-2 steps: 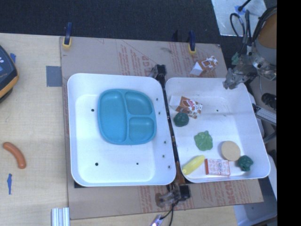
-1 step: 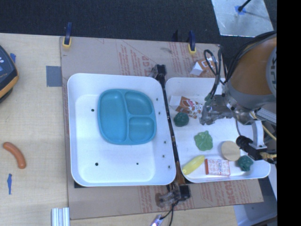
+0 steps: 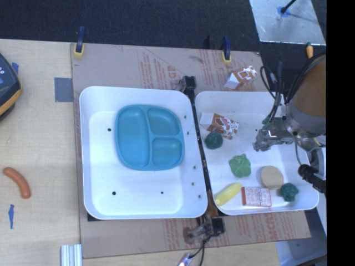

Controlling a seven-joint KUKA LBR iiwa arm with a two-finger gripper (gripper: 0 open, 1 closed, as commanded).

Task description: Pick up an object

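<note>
A yellow banana (image 3: 228, 194) and a small red-and-white box (image 3: 257, 197) were seen along the near edge of the right bin (image 3: 222, 100), beside a tan round piece (image 3: 272, 177) and a dark green lump (image 3: 288, 192). A light green lump (image 3: 240, 165), a dark green ball (image 3: 213, 141) and a printed packet (image 3: 223, 124) lay farther back. The gripper (image 3: 268, 139) was positioned over the bin's right side; its grasp could not be told. A blue divided plate (image 3: 150, 137) rested in the left bin (image 3: 91, 148).

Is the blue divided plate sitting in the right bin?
No, the blue divided plate lies in the left bin.
</note>
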